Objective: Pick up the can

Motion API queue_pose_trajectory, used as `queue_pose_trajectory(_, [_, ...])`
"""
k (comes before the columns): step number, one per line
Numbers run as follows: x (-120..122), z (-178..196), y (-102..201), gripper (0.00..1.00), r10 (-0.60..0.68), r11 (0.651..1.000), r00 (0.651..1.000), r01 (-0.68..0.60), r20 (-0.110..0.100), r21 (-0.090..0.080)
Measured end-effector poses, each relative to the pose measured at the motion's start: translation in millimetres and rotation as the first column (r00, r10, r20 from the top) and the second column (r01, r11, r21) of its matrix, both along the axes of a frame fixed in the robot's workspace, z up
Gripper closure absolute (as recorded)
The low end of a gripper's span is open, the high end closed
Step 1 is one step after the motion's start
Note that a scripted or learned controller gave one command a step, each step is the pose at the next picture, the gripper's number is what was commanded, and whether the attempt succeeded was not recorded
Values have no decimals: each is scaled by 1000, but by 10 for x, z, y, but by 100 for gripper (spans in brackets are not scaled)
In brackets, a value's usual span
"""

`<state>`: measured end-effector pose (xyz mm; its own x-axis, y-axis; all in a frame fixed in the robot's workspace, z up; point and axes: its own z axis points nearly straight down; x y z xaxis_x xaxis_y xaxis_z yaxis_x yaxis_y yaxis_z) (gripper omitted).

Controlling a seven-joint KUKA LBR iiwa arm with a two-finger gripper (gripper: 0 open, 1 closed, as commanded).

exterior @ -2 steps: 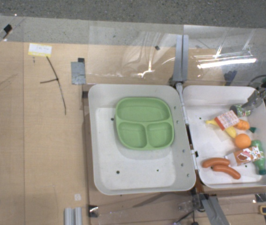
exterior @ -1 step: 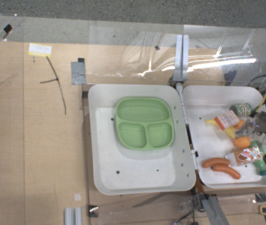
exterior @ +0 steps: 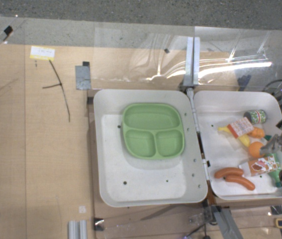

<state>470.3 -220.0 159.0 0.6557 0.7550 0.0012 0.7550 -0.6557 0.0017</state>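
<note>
Bright, even overhead light — soft shadows. Streaky white glare on the clear plastic sheet behind the bins. Slightly soft focus overall — fine detail is smeared.

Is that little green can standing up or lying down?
Lying down. The can rests on its side in the right bin, one round end facing the camera.

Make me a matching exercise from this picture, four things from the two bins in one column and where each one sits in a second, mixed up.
Things:
1. green plate
2. can
3. sausages
4. orange

Places:
A. near front edge of the right bin
B. far corner of the right bin
C. in the left bin, toward its far side
D. middle of the right bin, among the other food

Pairs: 1-C, 2-B, 3-A, 4-D
</note>
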Motion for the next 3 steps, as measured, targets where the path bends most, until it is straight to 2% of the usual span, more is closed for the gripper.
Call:
queue_pose_trajectory(1, [14, 112, -10, 100, 3, 1000, 1000, -3, 5, -2])
queue_pose_trajectory(2, [68, 2860, 43, 100, -56, 998, 998, 56, 6, -2])
queue_pose_trajectory(3, [73, 3841, -325, 100, -450, 893, 893, 450, 6, 1])
